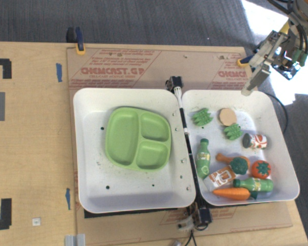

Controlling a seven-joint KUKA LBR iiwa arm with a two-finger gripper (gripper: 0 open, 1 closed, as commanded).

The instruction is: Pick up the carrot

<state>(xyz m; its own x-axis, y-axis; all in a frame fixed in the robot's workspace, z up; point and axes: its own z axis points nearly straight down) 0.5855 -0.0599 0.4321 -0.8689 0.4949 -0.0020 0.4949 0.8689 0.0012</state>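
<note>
Carrot [232, 193] (light, stiff, likely slick plastic): grasp across its thick middle; gripper [252, 83] fingers' state cannot be told.

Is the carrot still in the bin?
Yes. The carrot lies flat at the right bin's near edge, the gripper far off.

**What you can't really make out here**

The grey arm [297, 14] gets chopped off by the top right corner. The orange plastic carrot [231, 193] has its leafy end tucked against the green bottle [254, 185]. Labels on the small packets are too tiny to read.
</note>
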